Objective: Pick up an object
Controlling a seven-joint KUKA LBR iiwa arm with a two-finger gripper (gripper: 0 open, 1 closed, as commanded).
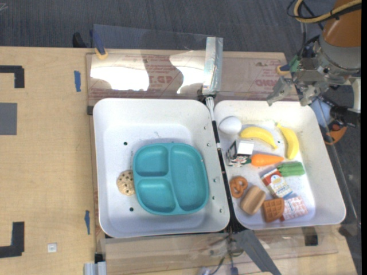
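The right bin [327, 171] holds several toy foods: a white egg [230, 125], two bananas [261, 134] [291, 141], a carrot [266, 160], a green piece [291, 168], a pretzel [238, 184], a bread roll [253, 200], a waffle [273, 209] and a small carton [275, 182]. My gripper [292, 95] hangs over that bin's back rim at the upper right, above and behind the bananas. It is open, with nothing between its fingers.
The left bin [109, 125] carries a teal divided plate [170, 177] and a cookie [125, 183] by the plate's left edge. A shiny clear panel [155, 67] stands behind the left bin. A small black-and-white item [243, 149] lies near the divider.
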